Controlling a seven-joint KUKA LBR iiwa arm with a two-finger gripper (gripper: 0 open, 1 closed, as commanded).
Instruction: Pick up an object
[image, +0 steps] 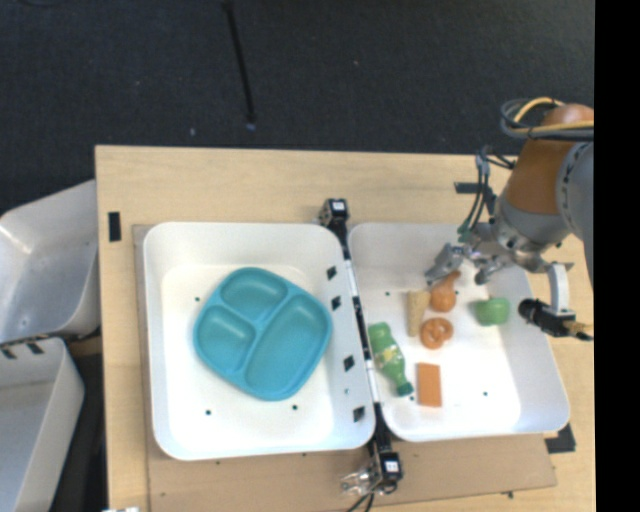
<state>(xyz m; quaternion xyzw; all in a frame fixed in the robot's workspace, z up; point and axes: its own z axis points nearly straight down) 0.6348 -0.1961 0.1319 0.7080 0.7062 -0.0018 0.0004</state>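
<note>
Hovering over the right bin (530, 400).
Spreading gripper (466, 262) wide, holding nothing; likely gripping small, light, rounded orange object (443, 297) across its middle.

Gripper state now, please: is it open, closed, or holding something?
Gripper: open, holding nothing, fingers spread just above the orange ball in the right bin.

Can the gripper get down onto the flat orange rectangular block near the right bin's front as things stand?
Probably yes. The flat orange rectangular block lies apart from the green bottle beside it, with nothing on top. The gripper hovers farther back, over the same right bin.
</note>
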